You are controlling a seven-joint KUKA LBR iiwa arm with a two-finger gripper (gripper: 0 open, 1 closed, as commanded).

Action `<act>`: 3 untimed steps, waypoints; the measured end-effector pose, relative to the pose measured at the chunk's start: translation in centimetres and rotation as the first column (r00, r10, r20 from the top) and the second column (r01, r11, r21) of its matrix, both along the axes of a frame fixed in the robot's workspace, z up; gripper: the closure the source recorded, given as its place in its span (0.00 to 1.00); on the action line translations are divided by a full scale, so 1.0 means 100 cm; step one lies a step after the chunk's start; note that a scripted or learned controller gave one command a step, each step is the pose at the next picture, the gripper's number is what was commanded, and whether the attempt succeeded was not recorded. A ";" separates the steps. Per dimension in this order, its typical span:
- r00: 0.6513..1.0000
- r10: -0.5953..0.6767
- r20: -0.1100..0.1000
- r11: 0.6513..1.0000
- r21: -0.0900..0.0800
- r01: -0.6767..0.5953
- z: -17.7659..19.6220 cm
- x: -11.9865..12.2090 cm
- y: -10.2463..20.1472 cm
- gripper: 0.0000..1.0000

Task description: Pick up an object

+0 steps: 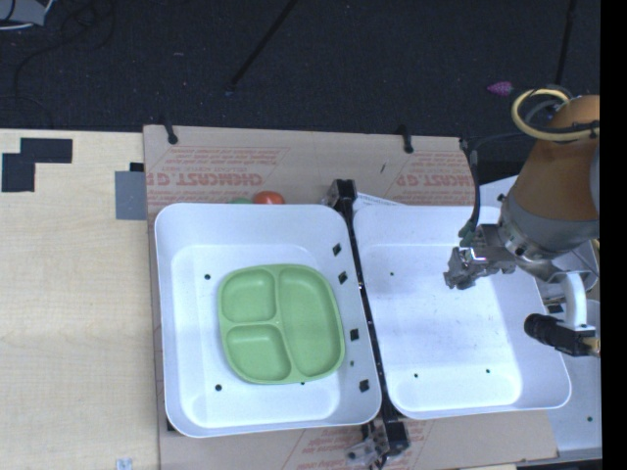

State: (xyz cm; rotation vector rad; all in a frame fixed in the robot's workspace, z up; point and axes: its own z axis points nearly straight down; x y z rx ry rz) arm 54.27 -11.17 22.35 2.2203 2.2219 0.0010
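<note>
Over the right bin [534, 385], gripper [460, 274] state: can't tell. Green divided plate [281, 323] in left bin [186, 262] looks light, stiff, slick; pinch its rim.

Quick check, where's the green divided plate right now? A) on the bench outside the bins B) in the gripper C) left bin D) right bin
C: the green divided plate lies flat in the left bin, while the gripper is over the right bin.

Dark carpeted floor [294, 47] at twelve o'clock, crossed by black cables [265, 37]. Pale wooden bench top [69, 331] at nine o'clock. Brown cardboard sheet [294, 169] beneath, evenly lit.
</note>
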 end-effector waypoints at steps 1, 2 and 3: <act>1.000 0.003 -0.003 1.000 0.002 -0.003 0.009 -0.001 0.052 1.00; 1.000 0.004 -0.005 1.000 0.002 -0.004 -0.001 -0.005 0.110 1.00; 1.000 0.004 -0.007 1.000 0.002 -0.004 -0.005 -0.022 0.157 1.00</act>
